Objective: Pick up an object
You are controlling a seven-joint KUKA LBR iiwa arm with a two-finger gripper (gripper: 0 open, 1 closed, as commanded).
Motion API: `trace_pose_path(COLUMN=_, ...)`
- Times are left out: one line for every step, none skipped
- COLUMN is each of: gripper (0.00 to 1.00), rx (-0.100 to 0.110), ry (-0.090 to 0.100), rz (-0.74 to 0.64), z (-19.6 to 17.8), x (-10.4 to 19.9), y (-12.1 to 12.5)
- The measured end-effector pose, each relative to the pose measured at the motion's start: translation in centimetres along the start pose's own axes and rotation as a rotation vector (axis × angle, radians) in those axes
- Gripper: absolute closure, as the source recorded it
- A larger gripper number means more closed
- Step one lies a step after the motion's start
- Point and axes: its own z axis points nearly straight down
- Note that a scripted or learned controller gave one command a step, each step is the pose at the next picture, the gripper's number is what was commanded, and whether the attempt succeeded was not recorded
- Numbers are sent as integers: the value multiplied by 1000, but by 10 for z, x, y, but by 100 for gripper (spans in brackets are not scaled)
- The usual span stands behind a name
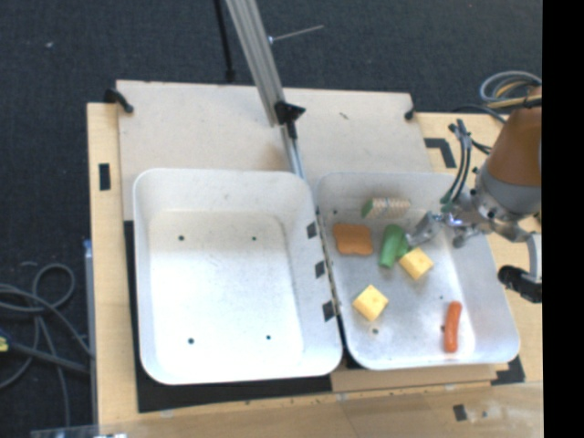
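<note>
The right bin holds several small objects. A brown-orange block lies near its left wall, with a green piece beside it. Next to the green piece sits a yellow cube, and a second yellow cube lies nearer the front. A pale ribbed piece with a green end rests at the back, and an orange-red stick lies at the front right. My gripper hangs low over the bin's right half, just up and right of the first yellow cube. Nothing is visibly held.
The left bin stands beside the right one, their walls touching in the middle. A slanted metal post rises from behind the bins. The arm's orange band and cables stand over the right edge of the bench.
</note>
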Motion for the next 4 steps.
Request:
trace_pose_path(gripper=0, rx=1, ry=0, rz=1, z=52, x=-1, y=0)
trace_pose_path(gripper=100, rx=-6, ry=0, rz=5, z=38, x=-2, y=1)
trace_pose_path(gripper=100, rx=-10, ry=-1, rz=-4, z=-25, x=-5, y=9)
trace_pose_path(gripper=100, rx=-11, ry=-1, rz=-5, z=-86, x=-8, y=18)
